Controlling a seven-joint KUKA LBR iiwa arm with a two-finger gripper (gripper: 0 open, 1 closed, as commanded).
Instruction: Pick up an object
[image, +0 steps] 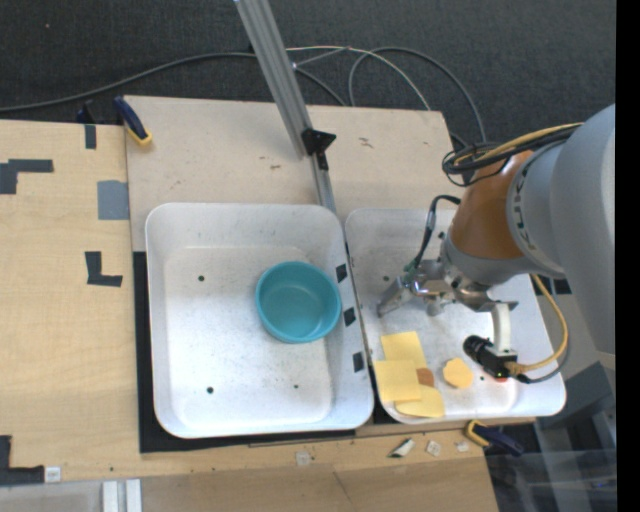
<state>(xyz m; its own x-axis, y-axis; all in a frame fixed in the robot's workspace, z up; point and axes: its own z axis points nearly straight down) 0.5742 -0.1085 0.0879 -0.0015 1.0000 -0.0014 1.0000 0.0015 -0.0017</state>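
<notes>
My gripper (410, 302) hangs over the left half of the right bin (535, 400), its fingers spread open with nothing between them. Just below it lie flat yellow pieces (402, 348), one overlapping a larger yellow slab (398, 380). A small brown block (426, 377) sits at the slab's right edge, and a round orange-yellow piece (458, 374) lies further right. A teal bowl (297, 301) stands upright in the left bin (200, 400), right of its middle.
The arm's grey body and orange band (485, 215) cover the right bin's upper right. A slanted metal pole (290, 90) rises behind the bins. Cables (400, 60) trail across the back. A black connector (488, 356) hangs near the round piece.
</notes>
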